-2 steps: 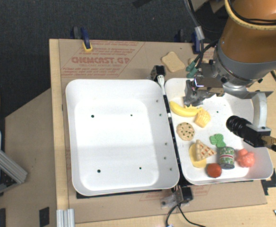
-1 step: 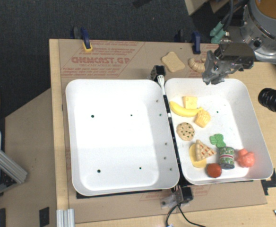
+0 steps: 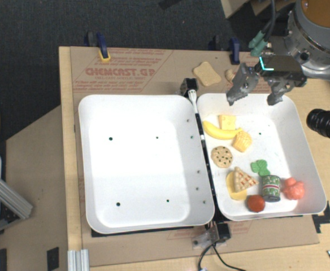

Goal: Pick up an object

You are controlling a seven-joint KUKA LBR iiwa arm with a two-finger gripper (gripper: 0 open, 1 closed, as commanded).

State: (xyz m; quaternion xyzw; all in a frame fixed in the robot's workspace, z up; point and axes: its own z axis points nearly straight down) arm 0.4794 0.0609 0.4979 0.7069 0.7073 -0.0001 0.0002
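My gripper (image 3: 254, 96) hangs open above the far end of the right bin (image 3: 306, 151), its two dark fingers (image 3: 236, 92) spread wide with nothing between them. Below it in that bin lie a yellow banana (image 3: 217, 131), a yellow cheese block (image 3: 228, 121) and a corn piece (image 3: 242, 140). Nearer the front are a chocolate-chip cookie (image 3: 222, 156), a pizza slice (image 3: 242, 180), a green leafy piece (image 3: 259, 166), a green can (image 3: 270, 188), a red tomato (image 3: 256, 203) and a pink-red fruit (image 3: 292, 188).
The left bin (image 3: 91, 151) sits beside the right one, joined by a dark hinge strip. A tan bread slice (image 3: 207, 73) and a small pale piece (image 3: 231, 74) lie on the cardboard behind the bins. Blue clamps hold the board's far edge.
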